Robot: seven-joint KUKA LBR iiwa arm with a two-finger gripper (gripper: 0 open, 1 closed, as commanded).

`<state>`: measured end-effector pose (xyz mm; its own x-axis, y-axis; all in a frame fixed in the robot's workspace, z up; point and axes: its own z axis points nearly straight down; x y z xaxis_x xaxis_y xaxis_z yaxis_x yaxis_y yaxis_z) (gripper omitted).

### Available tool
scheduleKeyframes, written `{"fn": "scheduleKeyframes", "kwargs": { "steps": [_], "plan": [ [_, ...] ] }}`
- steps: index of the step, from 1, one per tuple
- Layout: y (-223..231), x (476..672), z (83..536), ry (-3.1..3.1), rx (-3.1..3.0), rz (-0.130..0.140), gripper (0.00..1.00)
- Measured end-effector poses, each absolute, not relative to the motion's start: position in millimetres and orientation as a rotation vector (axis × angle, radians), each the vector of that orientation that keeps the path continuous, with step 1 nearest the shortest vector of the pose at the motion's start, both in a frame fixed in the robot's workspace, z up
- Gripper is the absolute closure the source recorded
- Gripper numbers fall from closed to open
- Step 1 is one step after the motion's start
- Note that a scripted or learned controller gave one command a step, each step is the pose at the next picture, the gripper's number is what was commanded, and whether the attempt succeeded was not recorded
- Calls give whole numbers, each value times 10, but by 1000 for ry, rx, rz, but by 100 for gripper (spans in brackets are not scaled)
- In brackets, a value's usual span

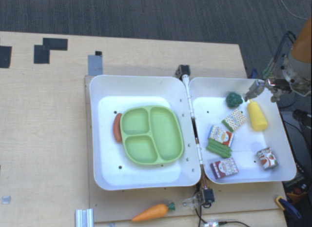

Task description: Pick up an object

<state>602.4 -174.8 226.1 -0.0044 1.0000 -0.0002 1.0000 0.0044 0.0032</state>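
On the pale wooden worktop [44, 123] two shallow white bins sit side by side, joined along a central seam. The left bin [105, 172] holds a light green divided plate [151, 134] with three compartments, and a reddish sausage [117, 127] lies just beside the plate's left edge, touching or nearly touching it. The right bin [285, 170] carries the loose items: a dark green lumpy piece [234, 99] near the upper middle, a yellow corn-like cylinder [257, 115] just to its right, a small patterned box [235, 120] below the green piece, a red and white carton [220, 135] further down, green bean pods [219, 148] touching that carton's lower edge, another red carton [224, 167] near the bin's front wall, and a small red and white box [266, 158] well apart at the lower right. The arm enters from the right edge, and its jaws [265, 88] hover over the upper right part of the right bin, above the yellow cylinder and just right of the dark green piece; nothing is seen between them, and I cannot tell whether they are spread or closed. An orange carrot [152, 212] lies on the worktop in front of the left bin, outside both bins.
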Motion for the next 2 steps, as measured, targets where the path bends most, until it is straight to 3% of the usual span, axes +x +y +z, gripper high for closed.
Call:
{"fn": "scheduleKeyframes", "kwargs": {
  "steps": [1,2],
  "plan": [
    [-1622,5598,908,2227,2214,5,0],
    [-1010,4906,872,2217,2214,10,0]
  ]
}}
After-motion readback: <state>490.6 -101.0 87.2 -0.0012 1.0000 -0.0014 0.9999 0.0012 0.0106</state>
